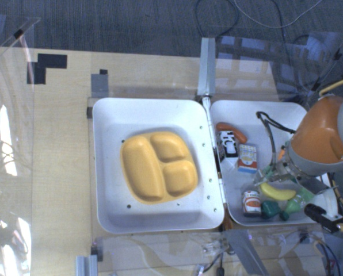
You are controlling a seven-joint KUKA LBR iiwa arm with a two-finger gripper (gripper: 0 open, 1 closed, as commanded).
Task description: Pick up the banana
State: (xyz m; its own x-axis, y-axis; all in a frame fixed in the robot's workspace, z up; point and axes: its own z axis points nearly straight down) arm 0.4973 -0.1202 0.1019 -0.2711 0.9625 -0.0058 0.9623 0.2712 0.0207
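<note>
A: What sits in the left shallow white bin (102, 165)?
B: A yellow three-compartment plastic tray (158, 166), resting in its middle.
A: And the grey arm with the orange band (324, 137)?
B: It hangs over the right white bin (286, 111). Whether its pincer is apart or together, I cannot tell.
A: The banana?
B: A short curved yellow banana (277, 192), lying near that bin's front edge, just below the arm's wrist, between a small red-and-white can (251, 202) and green plastic pieces (284, 209).
A: Any writing?
B: A small white-and-orange carton (247, 157) has print, too small to read.
</note>
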